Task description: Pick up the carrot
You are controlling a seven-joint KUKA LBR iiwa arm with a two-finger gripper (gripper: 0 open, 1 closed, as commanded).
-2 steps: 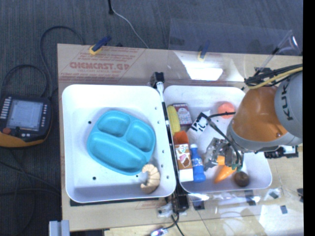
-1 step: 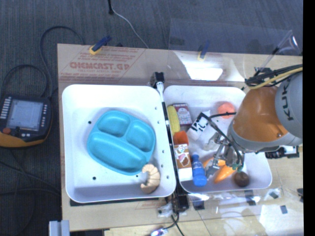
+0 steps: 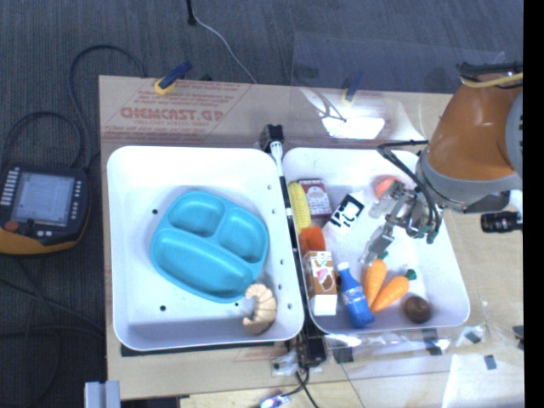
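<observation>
Over in the left bin (image 3: 127, 228), nothing of concern: just a blue plate (image 3: 208, 245) in the middle and a pastry (image 3: 259, 304) by the near right corner. In the right bin (image 3: 450, 266), crowded along the left wall with a corn cob (image 3: 297, 206), a small carton (image 3: 319, 274) and a blue bottle (image 3: 355, 300). Found the carrot (image 3: 391, 291) towards the near edge, just right of the bottle, lying aslant and touching a second orange piece (image 3: 374, 277) on its left, with a brown ball (image 3: 416, 308) near on its right. Hung just above that orange pair: the gripper (image 3: 382, 243), reaching in from the right; could not tell how wide it stood. Judged the crowding the main risk: likely to clamp both orange pieces together, to catch the wrong one, or to nudge the bottle on the way down. Also likely to slip off the tapered, slanted carrot if closed near its thin end, rolling it against the ball.
</observation>
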